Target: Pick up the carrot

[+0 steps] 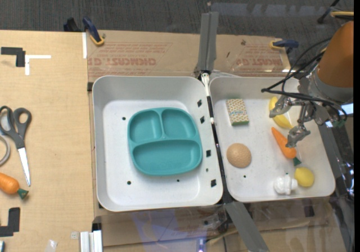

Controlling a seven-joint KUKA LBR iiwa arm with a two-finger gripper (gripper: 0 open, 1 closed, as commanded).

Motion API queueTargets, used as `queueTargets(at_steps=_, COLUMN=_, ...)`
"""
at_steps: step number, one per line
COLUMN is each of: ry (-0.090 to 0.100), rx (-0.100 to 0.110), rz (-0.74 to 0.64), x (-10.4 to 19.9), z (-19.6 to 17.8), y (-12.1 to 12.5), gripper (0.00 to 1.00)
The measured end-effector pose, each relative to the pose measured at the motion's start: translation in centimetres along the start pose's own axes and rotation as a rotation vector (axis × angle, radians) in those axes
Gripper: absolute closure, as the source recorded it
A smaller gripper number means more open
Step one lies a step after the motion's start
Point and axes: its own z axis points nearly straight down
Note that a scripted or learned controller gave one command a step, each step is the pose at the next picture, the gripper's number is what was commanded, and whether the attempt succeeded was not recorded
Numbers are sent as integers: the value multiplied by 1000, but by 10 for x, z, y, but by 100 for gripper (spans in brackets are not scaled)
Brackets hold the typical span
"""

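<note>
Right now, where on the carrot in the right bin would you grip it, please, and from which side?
Grip the carrot across its thick orange middle, coming straight down. It lies flat and slanted, so probably set the gripper fingers across its length; the lemon crowds its lower end.

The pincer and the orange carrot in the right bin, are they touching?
Cannot tell. In the camera view the pincer hangs right over the carrot and its tip overlaps the carrot's top, but looking down at a slant hides whether there is a gap.
</note>
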Motion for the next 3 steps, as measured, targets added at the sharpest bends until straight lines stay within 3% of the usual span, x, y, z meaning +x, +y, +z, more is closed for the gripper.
queueTargets(at_steps=1, ry=-1, rx=1, rz=-134, x=27, z=55, y=-11, gripper=0)
queueTargets(at_steps=2, ry=-7, rx=4, rz=-139, x=24, z=44, y=-10, gripper=100)
queueTargets(at_steps=3, ry=-7, rx=4, rz=-139, x=24, z=44, y=-10, gripper=0)
